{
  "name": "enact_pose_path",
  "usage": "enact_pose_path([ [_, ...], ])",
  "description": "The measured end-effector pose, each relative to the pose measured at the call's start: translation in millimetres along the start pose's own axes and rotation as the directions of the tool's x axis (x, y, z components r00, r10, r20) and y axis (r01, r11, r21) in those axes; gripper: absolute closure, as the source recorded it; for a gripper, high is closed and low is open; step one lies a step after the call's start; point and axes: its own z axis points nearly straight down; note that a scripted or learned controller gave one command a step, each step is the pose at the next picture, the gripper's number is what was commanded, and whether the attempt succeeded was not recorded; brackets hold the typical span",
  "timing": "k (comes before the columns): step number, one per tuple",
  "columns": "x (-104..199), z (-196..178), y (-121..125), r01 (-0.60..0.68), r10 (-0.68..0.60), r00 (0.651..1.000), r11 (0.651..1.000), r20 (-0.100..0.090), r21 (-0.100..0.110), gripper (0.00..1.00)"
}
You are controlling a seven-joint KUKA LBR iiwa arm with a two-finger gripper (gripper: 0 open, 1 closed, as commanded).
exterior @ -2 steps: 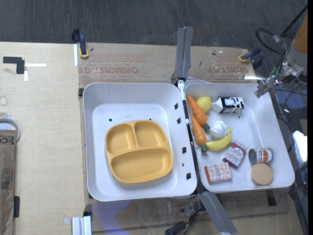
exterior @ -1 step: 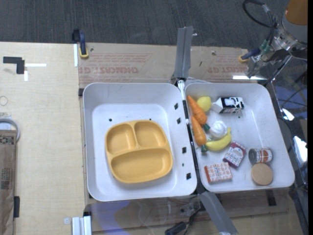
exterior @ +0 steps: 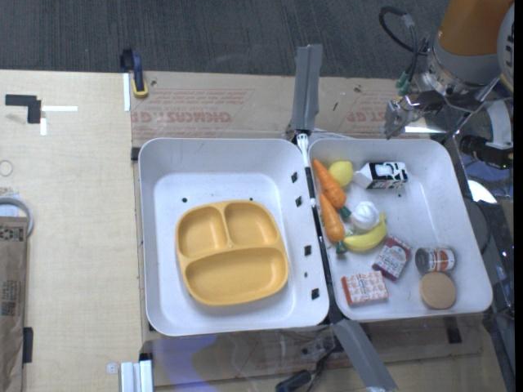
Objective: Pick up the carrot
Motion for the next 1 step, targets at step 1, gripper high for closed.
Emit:
enact_pose_path([
  [1, 53.8, 8.1, 11.3, -0.084, 0.084, 0.996, 0.996, 0.000, 0.000, 1.00],
])
